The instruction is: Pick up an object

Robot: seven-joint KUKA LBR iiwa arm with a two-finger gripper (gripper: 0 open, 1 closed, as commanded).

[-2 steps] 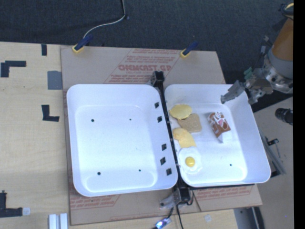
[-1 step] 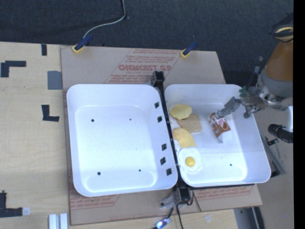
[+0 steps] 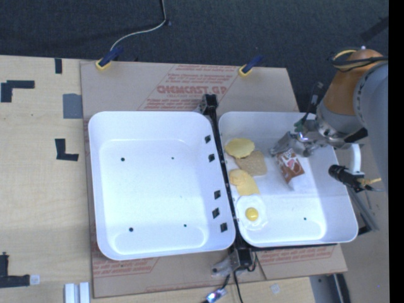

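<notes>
In the right bin (image 3: pixel 315 229), a red-and-white packet (image 3: pixel 291 168) lies tilted near the far right corner; yellow chips, a tan cracker and a fried egg (image 3: pixel 251 214) line its left wall

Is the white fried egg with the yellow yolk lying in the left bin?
No, the white fried egg lies in the right bin, near its front left corner.

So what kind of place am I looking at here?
Probably a robot test lab: two white bins clamped to a cardboard-covered bench, toy food such as a fried egg, and a robot arm reaching in.
</notes>
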